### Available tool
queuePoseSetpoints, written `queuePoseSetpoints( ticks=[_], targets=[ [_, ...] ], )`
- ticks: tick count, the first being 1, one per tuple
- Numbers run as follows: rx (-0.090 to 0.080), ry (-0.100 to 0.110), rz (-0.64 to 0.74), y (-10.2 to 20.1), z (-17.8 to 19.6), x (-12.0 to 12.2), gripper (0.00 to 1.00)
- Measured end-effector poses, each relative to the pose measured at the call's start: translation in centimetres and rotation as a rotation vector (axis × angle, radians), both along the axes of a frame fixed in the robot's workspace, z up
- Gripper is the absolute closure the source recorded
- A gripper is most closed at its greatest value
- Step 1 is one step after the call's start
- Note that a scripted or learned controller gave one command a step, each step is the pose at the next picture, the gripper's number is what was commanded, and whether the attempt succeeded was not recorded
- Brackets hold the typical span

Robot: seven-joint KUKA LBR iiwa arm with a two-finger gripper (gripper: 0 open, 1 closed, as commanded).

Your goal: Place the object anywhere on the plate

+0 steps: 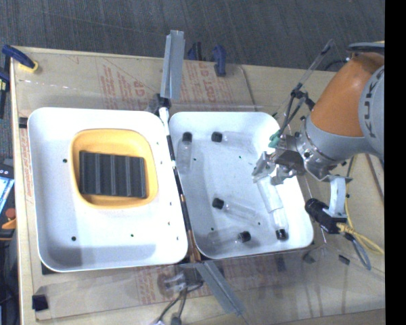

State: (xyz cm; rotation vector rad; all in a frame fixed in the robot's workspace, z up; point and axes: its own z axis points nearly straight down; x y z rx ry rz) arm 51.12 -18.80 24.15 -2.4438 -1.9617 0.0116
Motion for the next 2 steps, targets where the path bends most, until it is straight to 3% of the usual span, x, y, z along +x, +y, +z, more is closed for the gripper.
queuePoseSetpoints(
  ticks=[1,2],
  targets=[
    [-0.001,-0.009,0.229,4.8,1.1,2.3,1.00],
    [0.000,-0.008,0.201,10.7,-2.8,7.4,1.00]
  ],
)
